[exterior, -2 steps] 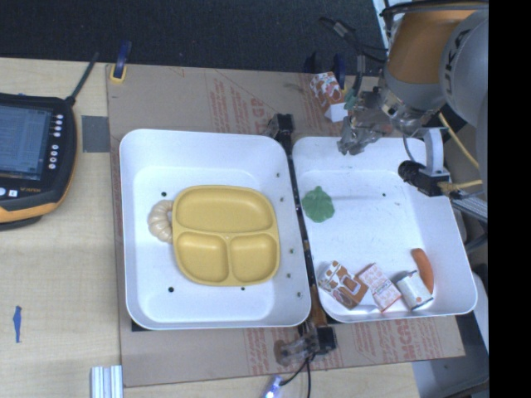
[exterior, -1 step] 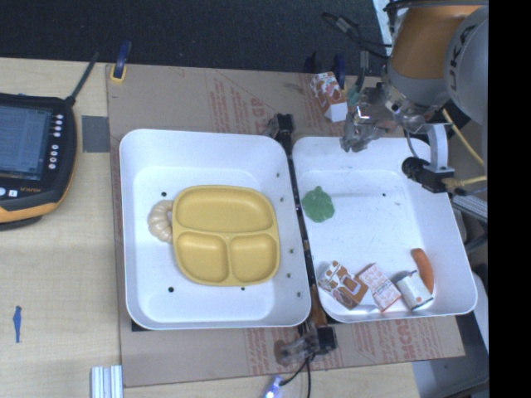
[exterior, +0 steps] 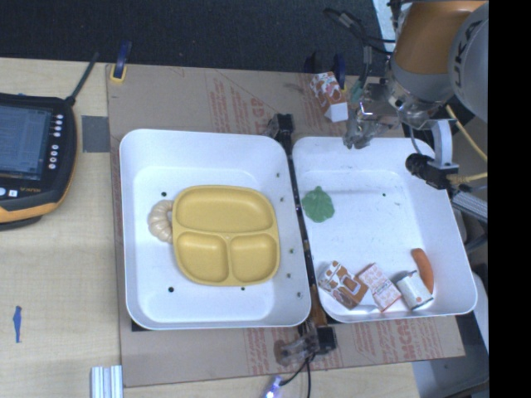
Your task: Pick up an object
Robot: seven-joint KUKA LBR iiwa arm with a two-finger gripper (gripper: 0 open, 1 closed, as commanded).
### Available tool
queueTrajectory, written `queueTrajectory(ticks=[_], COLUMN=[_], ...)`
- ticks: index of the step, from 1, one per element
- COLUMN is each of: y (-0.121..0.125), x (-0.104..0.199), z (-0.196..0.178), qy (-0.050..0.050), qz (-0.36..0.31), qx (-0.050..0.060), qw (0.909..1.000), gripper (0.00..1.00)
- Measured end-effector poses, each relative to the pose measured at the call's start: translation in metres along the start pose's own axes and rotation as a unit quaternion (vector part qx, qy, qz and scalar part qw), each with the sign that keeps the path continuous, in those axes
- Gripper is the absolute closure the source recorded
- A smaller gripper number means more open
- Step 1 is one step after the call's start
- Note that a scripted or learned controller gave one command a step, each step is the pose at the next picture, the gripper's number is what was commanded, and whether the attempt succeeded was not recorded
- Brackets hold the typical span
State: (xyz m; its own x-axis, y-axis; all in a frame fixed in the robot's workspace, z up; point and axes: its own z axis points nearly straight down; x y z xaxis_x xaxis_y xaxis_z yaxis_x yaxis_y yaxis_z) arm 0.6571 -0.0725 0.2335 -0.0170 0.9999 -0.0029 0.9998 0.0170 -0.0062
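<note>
- Near right: a small cluster lies along the near edge of the right bin (exterior: 431,214) — two printed snack packets (exterior: 358,285), a small white can (exterior: 412,291) lying on its side, and an orange sausage-shaped toy (exterior: 424,269) whose long axis runs near to far, tilted slightly left at its far end.
- Near left: a yellow divided tray (exterior: 225,234) fills the middle of the left bin (exterior: 145,222), with a pale round piece (exterior: 160,220) tucked against the tray's left edge.
- Centre: a green lump (exterior: 318,205) sits by itself against the right bin's left wall, well apart from the cluster.
- Far right: the claw (exterior: 360,133) hangs over the far rim of the right bin, below the grey arm with its orange band (exterior: 431,25). Nothing is visible in its grip; how far it is parted cannot be told from this angle.
- The relation that matters: every candidate lies nearer than the claw. The green lump is closest, near and slightly left of it; the cluster lies further toward the near right corner. The isolated lump looks the simpler pick.
- Far centre: another printed packet (exterior: 328,89) rests on the cardboard-covered surface (exterior: 207,98) beyond the bins.
</note>
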Motion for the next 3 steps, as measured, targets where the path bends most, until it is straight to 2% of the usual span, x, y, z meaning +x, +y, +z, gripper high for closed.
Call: queueTrajectory(ticks=[1,2,3], y=[0.000,-0.003,-0.003], x=[-0.001,0.053,0.053], z=[-0.011,-0.007,-0.007], qy=[0.000,0.001,0.001], qz=[-0.002,0.006,0.006], qx=[0.000,-0.001,-0.001], qw=[1.0000,1.0000,1.0000], gripper=[1.00,1.00,0.00])
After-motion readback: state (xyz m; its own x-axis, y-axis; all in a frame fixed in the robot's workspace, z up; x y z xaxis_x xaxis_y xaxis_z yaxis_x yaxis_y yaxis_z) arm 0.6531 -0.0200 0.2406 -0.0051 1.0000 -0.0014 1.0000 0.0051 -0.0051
